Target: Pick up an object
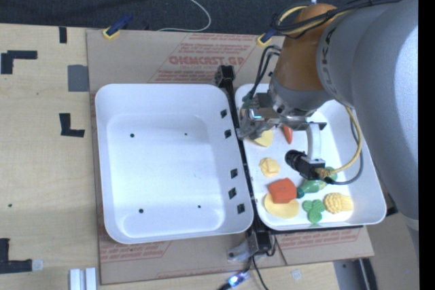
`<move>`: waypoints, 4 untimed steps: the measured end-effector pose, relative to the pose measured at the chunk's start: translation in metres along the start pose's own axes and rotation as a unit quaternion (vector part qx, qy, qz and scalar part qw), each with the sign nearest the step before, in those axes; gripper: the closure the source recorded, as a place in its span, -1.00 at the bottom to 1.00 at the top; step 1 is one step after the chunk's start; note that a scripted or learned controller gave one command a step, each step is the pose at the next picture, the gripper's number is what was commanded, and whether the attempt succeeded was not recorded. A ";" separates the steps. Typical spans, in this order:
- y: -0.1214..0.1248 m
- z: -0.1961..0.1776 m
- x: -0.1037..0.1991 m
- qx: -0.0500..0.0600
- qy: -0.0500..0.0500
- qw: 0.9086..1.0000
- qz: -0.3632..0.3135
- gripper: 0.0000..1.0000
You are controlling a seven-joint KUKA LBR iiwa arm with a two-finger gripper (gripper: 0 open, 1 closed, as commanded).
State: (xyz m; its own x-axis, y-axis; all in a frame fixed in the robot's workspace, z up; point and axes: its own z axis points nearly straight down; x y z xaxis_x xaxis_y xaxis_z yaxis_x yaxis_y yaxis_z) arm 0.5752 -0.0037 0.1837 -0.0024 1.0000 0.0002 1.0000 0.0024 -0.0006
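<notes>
Below claw (pixel 262 124): yellow piece (pixel 264 138), carrot (pixel 287 134) just beside. Claw state: cannot tell. Risk: slipping off piece, nudging carrot, snagging bin (pixel 370 214) wall, coming up bare.

You see two white bins (pixel 109 102), one arm (pixel 353 58), and in the right-hand bin about eight small toy foods (pixel 281 189), partly hidden.

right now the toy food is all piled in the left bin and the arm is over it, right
Not quite. The camera view shows the toy food, such as the corn cob and the orange piece, lying in the right bin, not the left bin. The arm is indeed over it.
</notes>
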 end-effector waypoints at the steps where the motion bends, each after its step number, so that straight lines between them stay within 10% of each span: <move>1: 0.032 -0.197 0.038 -0.010 0.001 1.000 -0.002 1.00; 2: 0.096 -0.223 0.011 -0.003 -0.002 1.000 0.001 1.00; 3: 0.064 -0.361 0.022 -0.008 0.000 1.000 -0.001 1.00; 4: 0.006 -0.352 0.053 0.000 0.000 1.000 -0.001 1.00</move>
State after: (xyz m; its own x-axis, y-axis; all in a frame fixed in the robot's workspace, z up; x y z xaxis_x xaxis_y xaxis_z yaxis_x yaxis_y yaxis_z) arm 0.5814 0.0490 0.5358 -0.0043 1.0000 0.0010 1.0000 0.0043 -0.0008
